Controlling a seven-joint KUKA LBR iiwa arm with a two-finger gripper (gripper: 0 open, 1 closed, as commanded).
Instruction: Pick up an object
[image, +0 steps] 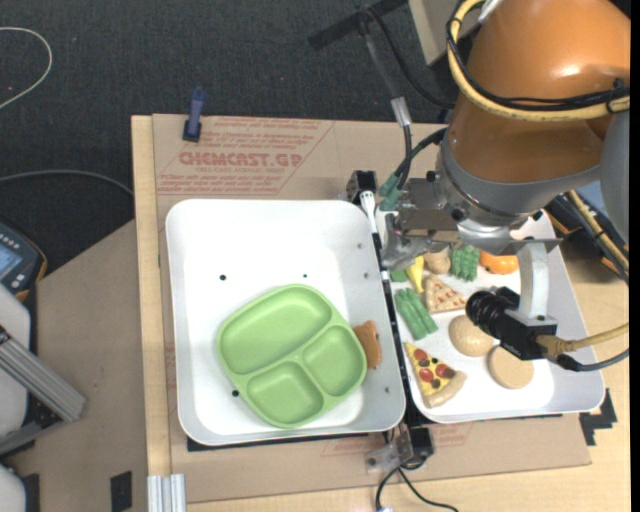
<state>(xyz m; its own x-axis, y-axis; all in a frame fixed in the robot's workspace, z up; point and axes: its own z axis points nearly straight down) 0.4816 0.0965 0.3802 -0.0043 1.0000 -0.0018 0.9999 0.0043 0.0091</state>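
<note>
The right bin (575, 395) holds toy food: a pizza slice (436, 371), a green bean pod (415, 312), a triangular slice (444, 296), two tan cookies (468, 337) (512, 372), an orange carrot piece (499, 263) and a green leafy piece (463, 263). My gripper (425, 245) hangs over the far left part of this bin, just above the food, under the big orange and grey wrist (530, 110). In the left bin (200, 300) lie a green divided plate (290, 352) and a brown bread piece (371, 344) at the plate's right edge.
A black fitting with a cable (505, 322) juts from the arm over the cookies. The bins rest on a cardboard sheet (250, 155) with a blue clip (193, 115) at its far edge. Cables run behind the bins.
</note>
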